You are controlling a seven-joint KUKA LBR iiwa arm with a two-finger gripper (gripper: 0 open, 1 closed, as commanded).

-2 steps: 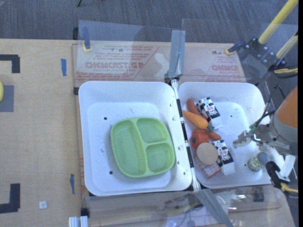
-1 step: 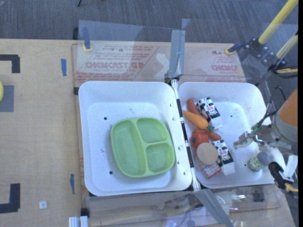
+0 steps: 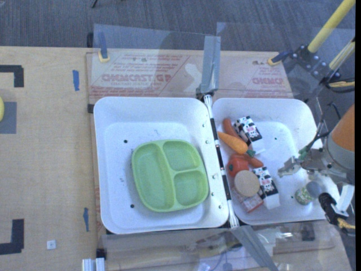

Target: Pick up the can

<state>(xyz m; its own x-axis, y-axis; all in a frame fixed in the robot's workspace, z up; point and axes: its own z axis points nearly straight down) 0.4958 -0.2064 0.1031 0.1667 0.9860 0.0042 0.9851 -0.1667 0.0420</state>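
Note:
The can (image 3: 246,184) lies on its side near the front left of the right bin (image 3: 282,114), its round tan end facing up and its red body under it. It rests against a red tomato (image 3: 237,164) and a small milk carton (image 3: 266,183). My gripper (image 3: 291,166) hangs over the right half of the same bin, to the right of the can and apart from it, with nothing seen in it. The arm's orange band (image 3: 345,133) shows at the right edge.
Two carrots (image 3: 232,141) and a second milk carton (image 3: 248,129) lie in the right bin behind the can. A small green-and-white object (image 3: 304,195) sits near its front right. The left bin (image 3: 113,151) holds a green divided plate (image 3: 170,175).

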